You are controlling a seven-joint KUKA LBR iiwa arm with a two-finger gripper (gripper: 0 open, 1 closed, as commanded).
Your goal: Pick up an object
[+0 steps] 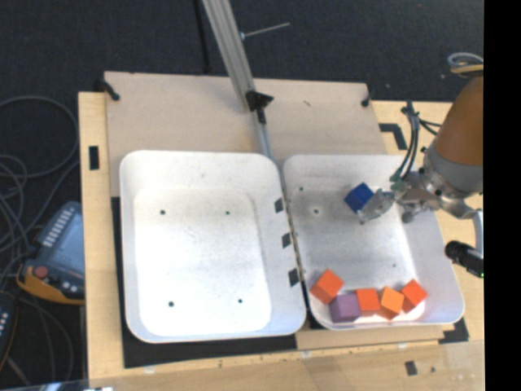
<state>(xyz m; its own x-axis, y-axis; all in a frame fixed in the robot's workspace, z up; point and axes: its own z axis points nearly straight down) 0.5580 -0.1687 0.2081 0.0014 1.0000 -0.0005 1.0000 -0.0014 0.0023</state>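
- The bench [326, 104] carries two white bins side by side; the left bin [203, 247] sits at nine o'clock of centre, the right bin [326, 182] at three o'clock.
- The arm [464, 137] enters from three o'clock, its gripper [376, 208] low over the upper middle of the right bin.
- The blue cube [358, 196] lies just beside the fingertips, on their ten o'clock side, seemingly touching them; whether it sits between the fingers cannot be told, nor whether they stand apart or together.
- By my judgement the step in hand is the approach or the closing on the blue cube; the next move calls for centring the jaws about it, clamping, then lifting straight up.
- Along the right bin's six o'clock wall sit four orange cubes [328, 285], [368, 300], [392, 301], [413, 293] and a purple cube [346, 307], well apart from the gripper.
- Open room: bare floor lies around the blue cube toward nine and six o'clock; the twelve o'clock rim is near, so a sideways nudge could push the cube toward that wall.
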